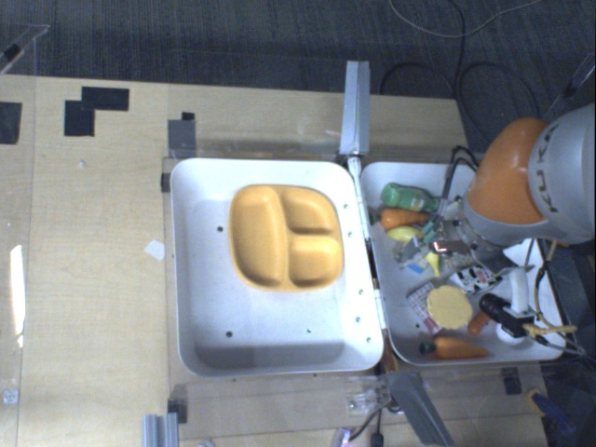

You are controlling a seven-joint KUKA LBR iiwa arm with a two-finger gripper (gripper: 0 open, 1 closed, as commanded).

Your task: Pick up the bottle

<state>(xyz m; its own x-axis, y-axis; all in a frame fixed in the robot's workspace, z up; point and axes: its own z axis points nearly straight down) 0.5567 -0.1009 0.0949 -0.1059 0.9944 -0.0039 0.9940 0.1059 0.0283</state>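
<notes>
Toward the right bin's far left corner: green bottle, lying flat, long axis across the view, just above a carrot. Just right of and slightly nearer than the bottle: pincer, low over the clutter under the orange band. Cannot tell its grip state. Judged next: short shift left and away to the bottle, closing across the body.

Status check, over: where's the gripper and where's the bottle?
Gripper low over right bin clutter. Green bottle lying at bin's far end, not gripped. Toy carrot beside it.
</notes>
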